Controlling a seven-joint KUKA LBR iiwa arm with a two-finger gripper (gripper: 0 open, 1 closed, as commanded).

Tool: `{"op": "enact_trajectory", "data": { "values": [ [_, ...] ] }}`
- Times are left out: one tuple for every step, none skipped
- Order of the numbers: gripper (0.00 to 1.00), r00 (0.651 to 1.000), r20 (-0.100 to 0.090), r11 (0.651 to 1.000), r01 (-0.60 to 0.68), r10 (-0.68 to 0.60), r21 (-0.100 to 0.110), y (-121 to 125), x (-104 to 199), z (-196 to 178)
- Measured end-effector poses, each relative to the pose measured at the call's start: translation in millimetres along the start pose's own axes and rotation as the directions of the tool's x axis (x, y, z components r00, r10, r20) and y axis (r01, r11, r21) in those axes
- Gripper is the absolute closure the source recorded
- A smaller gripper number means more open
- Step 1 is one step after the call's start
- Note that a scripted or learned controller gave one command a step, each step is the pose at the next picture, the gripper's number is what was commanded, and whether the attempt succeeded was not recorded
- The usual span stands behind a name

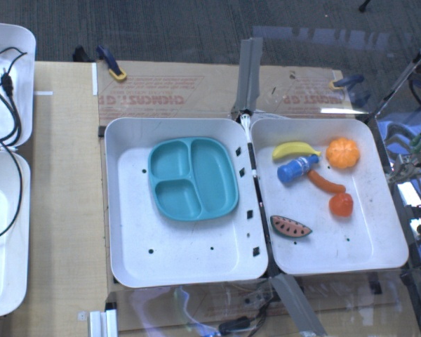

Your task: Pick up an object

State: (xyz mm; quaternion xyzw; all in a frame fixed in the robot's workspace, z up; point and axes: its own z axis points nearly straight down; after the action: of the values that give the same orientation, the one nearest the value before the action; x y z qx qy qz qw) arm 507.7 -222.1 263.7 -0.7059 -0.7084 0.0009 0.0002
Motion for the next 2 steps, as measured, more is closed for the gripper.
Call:
{"op": "enact_trajectory", "data": {
  "values": [
    [1.00,1.000,0.001,1.000,0.000,0.000,-0.001,26,0,-17],
    [1.00,1.000,0.000,1.000,-0.004,0.004,0.002,-30,13,1]
  ]
}}
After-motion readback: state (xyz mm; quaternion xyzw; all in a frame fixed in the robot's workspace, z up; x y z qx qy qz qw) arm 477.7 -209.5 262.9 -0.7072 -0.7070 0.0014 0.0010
